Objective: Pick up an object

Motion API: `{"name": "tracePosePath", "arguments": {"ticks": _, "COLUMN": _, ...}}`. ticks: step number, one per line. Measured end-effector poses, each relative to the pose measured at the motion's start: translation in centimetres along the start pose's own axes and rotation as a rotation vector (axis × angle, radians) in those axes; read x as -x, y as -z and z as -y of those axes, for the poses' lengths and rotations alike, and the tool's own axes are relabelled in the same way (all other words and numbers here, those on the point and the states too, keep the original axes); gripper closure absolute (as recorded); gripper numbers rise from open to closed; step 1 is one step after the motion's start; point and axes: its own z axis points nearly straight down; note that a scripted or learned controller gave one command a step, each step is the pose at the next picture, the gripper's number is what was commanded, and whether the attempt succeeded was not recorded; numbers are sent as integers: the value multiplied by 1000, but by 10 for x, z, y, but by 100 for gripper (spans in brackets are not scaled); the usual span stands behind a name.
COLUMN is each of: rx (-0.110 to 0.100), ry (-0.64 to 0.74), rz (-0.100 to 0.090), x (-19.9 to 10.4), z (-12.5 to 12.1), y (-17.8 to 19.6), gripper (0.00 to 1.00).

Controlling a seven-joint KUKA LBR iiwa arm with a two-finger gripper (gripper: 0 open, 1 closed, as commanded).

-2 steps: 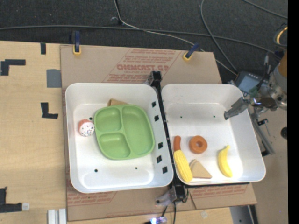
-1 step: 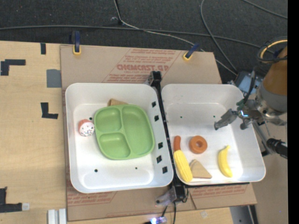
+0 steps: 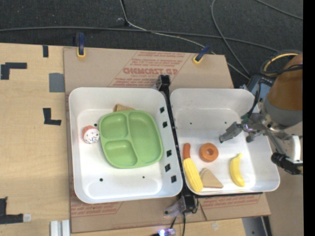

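Tabletop (image 3: 29, 132): light wood, partly covered by a brown cardboard sheet (image 3: 147, 68) held at its far edge by two clamps.

Left bin (image 3: 81, 181): shallow, white. Holds a green divided plate (image 3: 132, 138) with three compartments, lying near the bin's middle. A tan piece (image 3: 123, 108) pokes out from under the plate's far edge. A small white ball with red marks (image 3: 90, 135) sits just beside the plate's left rim.

Right bin (image 3: 206, 102): shallow, white, touching the left bin along a black divider. Contents gathered in the near half:
- orange ring, doughnut-shaped (image 3: 209, 152), near the middle;
- thin orange-red stick (image 3: 186, 150), just left of the ring;
- yellow corn cob (image 3: 192, 174), just below the stick, near the divider;
- tan wedge (image 3: 211, 179), touching the cob's right side;
- yellow banana (image 3: 237, 169), right of the wedge, apart from it.

Arm: grey with an orange band, entering from the right. Hand (image 3: 242, 131) is over the right bin's right part, above and between the ring and the banana; its two dark fingers are spread apart with nothing between them.
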Motion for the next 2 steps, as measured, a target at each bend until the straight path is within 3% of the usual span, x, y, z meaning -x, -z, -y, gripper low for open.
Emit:
{"name": "tracePosePath", "arguments": {"ticks": 1, "rx": 5, "ry": -2, "rz": 1, "x": -3, "z": 2, "y": -62, "gripper": 0}}
{"name": "tracePosePath", "arguments": {"ticks": 2, "rx": 12, "ry": 1, "rz": 2, "x": -3, "z": 0, "y": -47, "gripper": 100}}
